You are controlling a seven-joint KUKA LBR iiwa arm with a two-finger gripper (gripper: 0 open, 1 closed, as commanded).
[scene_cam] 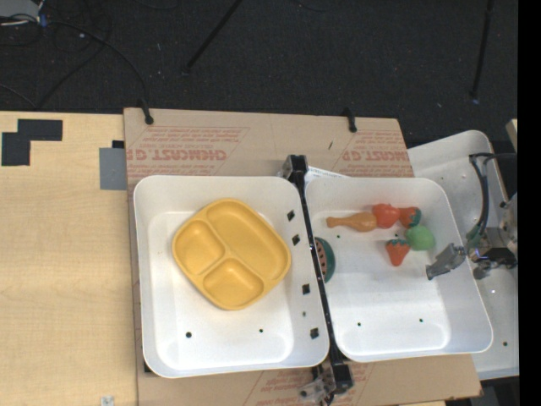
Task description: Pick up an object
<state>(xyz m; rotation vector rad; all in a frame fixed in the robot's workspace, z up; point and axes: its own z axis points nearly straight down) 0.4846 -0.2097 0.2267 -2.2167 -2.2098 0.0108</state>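
From the camera view, the claw [445, 263] sits low at the right bin's [406, 341] right wall, and whether it is spread or pressed together cannot be told; nothing shows inside it. The toy food lies just to its left, untouched: a green ball [420, 238] nearest, a strawberry [397, 251] beside that, then a tomato [385, 215] and an orange drumstick [355, 222] farther left. Well beyond, in the left bin [161, 328], rests a yellow divided plate [231, 253]. Judging by this, no pick is made; approach, closing and lift remain.
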